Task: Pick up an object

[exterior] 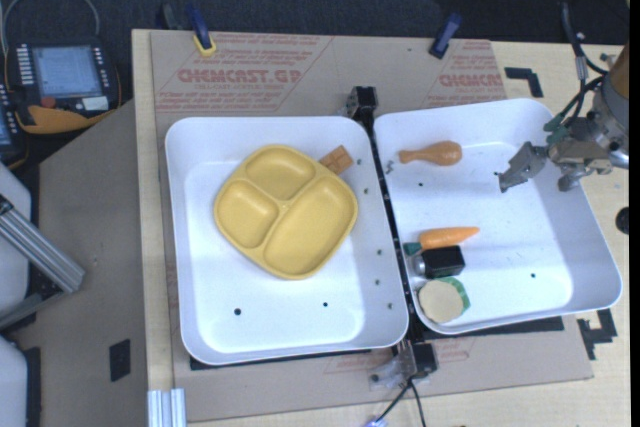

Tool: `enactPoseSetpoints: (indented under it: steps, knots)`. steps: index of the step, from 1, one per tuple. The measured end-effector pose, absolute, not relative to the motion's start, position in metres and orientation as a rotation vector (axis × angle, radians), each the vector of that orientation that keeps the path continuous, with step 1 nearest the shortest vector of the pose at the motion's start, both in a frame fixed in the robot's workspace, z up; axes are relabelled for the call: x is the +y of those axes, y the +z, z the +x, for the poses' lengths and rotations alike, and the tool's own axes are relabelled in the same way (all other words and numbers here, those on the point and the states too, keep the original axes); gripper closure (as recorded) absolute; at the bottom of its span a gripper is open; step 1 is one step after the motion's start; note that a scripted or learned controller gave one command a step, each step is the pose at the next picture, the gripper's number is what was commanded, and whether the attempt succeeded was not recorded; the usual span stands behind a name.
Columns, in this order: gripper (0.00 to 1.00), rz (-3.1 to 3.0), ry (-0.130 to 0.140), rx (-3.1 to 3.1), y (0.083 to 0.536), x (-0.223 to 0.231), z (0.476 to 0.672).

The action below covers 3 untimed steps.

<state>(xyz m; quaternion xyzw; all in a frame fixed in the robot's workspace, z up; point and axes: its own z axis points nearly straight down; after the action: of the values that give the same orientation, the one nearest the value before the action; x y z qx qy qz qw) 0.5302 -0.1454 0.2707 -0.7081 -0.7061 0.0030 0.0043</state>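
Observation:
The right bin (585, 245) holds a tan toy drumstick (432, 154) near its far left. An orange carrot (448, 236), a small black block (441, 262) and a round tan disc with a green rim (442, 300) lie along its near left side. My gripper (541, 175) hangs over the right bin's far right part, open, with nothing between its fingers. It is well to the right of the drumstick and apart from every object. In the left bin (185, 245) lies a yellow divided plate (287, 211) with a small brown block (337, 159) at its far right edge.
The bins sit side by side on a cardboard-covered bench (300, 75), joined by a black clip (362, 101) at the far seam. Blue clamps (203, 30) hold the far edge. A handheld controller (62, 80) rests off the bench at the left.

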Motion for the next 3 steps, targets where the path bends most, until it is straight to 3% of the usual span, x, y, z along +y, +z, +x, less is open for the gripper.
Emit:
enactPoseSetpoints:
  steps: [1,3]
  knots:
    - [0.00,-2.222,0.000,-2.222,0.276,-0.145,0.532]
    - [0.00,-2.218,0.006,-2.215,0.173,-0.141,0.521]
